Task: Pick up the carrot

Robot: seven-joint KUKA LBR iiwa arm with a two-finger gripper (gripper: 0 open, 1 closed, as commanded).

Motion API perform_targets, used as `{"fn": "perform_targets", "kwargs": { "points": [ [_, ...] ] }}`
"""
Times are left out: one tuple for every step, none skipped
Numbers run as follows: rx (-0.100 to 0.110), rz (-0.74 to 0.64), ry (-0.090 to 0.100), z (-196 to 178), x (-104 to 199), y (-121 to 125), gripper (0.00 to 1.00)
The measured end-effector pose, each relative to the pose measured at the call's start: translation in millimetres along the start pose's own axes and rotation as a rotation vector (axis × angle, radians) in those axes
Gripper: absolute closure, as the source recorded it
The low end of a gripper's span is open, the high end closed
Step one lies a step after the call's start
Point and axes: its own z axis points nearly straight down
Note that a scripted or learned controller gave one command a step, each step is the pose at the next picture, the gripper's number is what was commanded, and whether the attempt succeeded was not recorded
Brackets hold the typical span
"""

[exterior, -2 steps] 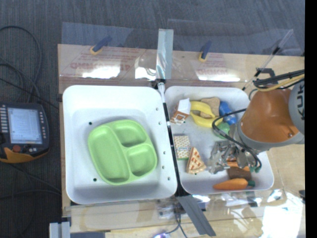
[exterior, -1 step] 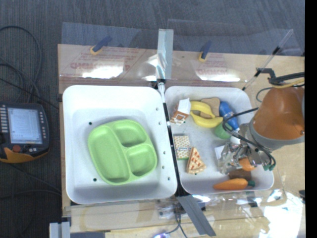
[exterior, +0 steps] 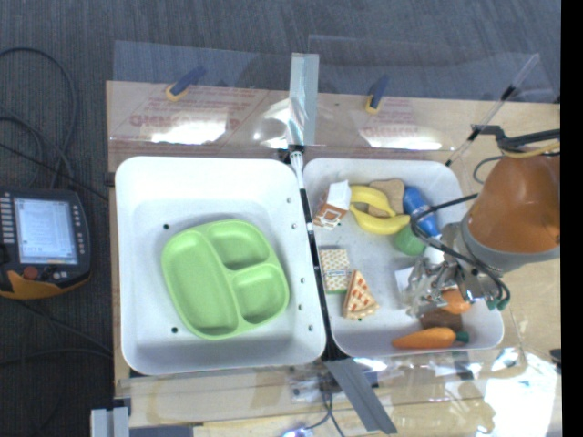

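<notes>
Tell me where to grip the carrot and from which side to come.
Grip the carrot around its thick orange middle, coming straight down from above. It lies flat, lengthwise beside the right bin's near wall, so closing across its narrow width probably suits best. The gripper sits just behind it.

**Count of things on the bench**

Two white bins (exterior: 137, 271). One green divided plate (exterior: 225, 278). One carrot (exterior: 424, 339). One banana (exterior: 375, 213). One pizza slice (exterior: 359, 297). One cracker (exterior: 334, 269). One small carton (exterior: 333, 204). One handheld control pad (exterior: 41, 241) at left.
</notes>
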Motion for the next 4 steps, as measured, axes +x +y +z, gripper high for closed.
{"fn": "perform_targets", "kwargs": {
  "points": [
    [0.001, 0.001, -0.001, -9.0, -0.8, 0.0, 1.0],
    [0.002, -0.291, 0.001, 18.2, -19.5, 8.4, 1.0],
    [0.006, -0.291, -0.008, 18.9, -21.3, 8.0, 0.0],
    [0.008, -0.062, -0.027, 17.4, -8.9, 4.9, 0.0]
  ]
}}
